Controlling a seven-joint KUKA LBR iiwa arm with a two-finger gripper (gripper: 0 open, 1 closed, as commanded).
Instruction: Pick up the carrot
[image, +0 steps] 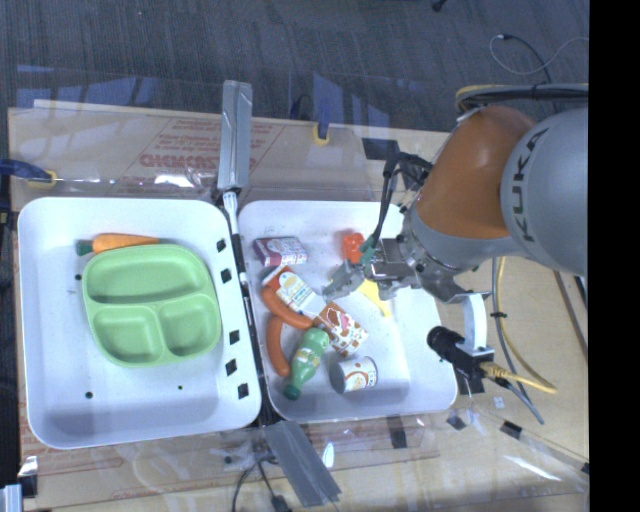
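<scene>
The carrot (124, 241) is orange with a green stem end. It lies flat in the left bin (50, 400), against the far edge of a green divided plate (150, 303). My gripper (346, 279) hangs over the middle of the right bin (425, 385), well to the right of the carrot and across the divider between the bins. It sits just above a yellow piece (377, 291) and close to a small orange-red item (351, 243). Nothing of the carrot is near it.
The right bin holds a small box (280, 250), two sausages (283, 310), a printed packet (341, 328), a green bottle (304, 361) and a can (355, 375). A metal clamp bar (234, 135) stands at the far edge between the bins.
</scene>
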